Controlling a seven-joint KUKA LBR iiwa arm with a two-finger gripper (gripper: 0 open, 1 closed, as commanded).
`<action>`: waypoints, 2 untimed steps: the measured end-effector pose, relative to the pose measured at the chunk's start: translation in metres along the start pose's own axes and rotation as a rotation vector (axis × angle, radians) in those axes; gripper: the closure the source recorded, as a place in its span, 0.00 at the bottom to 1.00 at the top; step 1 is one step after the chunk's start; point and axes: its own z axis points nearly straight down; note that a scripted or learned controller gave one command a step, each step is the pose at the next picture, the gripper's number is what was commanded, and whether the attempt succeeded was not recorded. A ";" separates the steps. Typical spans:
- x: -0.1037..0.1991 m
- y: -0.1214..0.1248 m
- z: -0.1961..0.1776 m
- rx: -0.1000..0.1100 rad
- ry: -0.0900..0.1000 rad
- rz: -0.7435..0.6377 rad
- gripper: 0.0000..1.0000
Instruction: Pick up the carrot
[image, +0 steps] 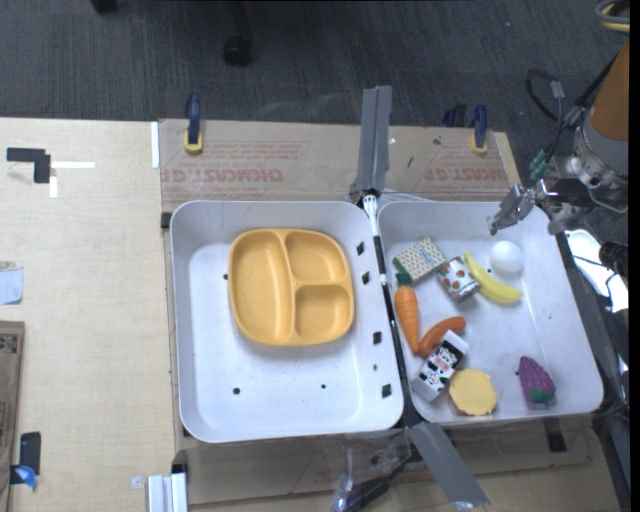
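the carrot (406, 312) lies in the right bin (572, 322) by its left wall — the gripper (519, 208) hovers over the bin's far right corner, well apart.

Glossy plastic carrot (406, 316), matt yellow plate (291, 286)

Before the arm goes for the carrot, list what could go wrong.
1. The carrot lies against the bin wall, so a finger may hit the wall.
2. The sausage touches its lower end and could get grabbed or dragged along.
3. The gripper sits at the far corner; its path crosses the banana and can.
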 end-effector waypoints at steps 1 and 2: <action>0.034 -0.080 0.182 -0.004 0.001 0.025 0.00; 0.033 -0.081 0.174 -0.001 0.001 0.030 1.00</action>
